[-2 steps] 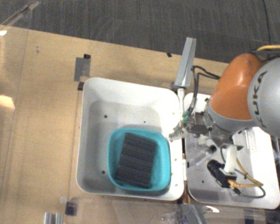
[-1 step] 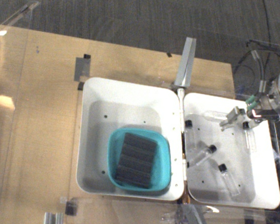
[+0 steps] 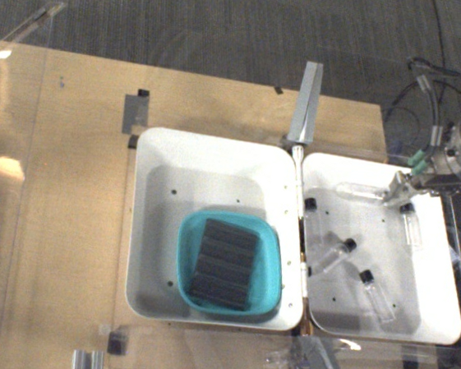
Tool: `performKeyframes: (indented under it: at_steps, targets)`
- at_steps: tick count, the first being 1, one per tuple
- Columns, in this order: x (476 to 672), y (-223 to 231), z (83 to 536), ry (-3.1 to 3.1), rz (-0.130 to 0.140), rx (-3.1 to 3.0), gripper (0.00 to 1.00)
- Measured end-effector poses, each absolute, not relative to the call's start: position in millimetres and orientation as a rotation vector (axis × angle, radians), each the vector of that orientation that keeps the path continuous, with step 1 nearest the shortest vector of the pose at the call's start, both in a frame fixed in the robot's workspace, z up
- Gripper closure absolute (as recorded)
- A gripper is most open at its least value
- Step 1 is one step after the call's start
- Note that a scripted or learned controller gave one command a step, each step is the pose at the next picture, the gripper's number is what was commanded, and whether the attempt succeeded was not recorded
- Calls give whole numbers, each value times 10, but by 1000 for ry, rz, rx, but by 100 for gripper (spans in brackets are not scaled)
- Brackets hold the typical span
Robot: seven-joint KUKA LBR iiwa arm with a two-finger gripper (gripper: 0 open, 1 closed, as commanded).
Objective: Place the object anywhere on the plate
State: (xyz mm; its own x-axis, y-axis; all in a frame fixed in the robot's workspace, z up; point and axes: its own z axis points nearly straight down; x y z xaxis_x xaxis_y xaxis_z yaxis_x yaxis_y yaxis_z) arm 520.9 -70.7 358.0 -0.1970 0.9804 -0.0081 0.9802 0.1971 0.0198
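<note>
A ridged block (image 3: 223,263) lies on the plate (image 3: 270,254) in the left bin (image 3: 153,212); vials (image 3: 377,295) in the right bin (image 3: 443,278).

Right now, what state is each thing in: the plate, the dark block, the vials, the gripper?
teal plate: flat in the left bin, bearing the block
dark ribbed block: lying flat on the plate
clear vials: several lying on their sides, loose in the right bin
gripper: over the right bin's far edge, beside a vial; grip unclear
</note>
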Motion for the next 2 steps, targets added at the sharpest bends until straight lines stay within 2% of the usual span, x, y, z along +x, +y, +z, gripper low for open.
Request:
performKeyframes:
  at_steps: [1, 2]
  targets:
    - [4957, -420, 2100, 2511, 5, 1882, 100]
    - [5650, 577, 2358, 2666, 10, 1649, 100]
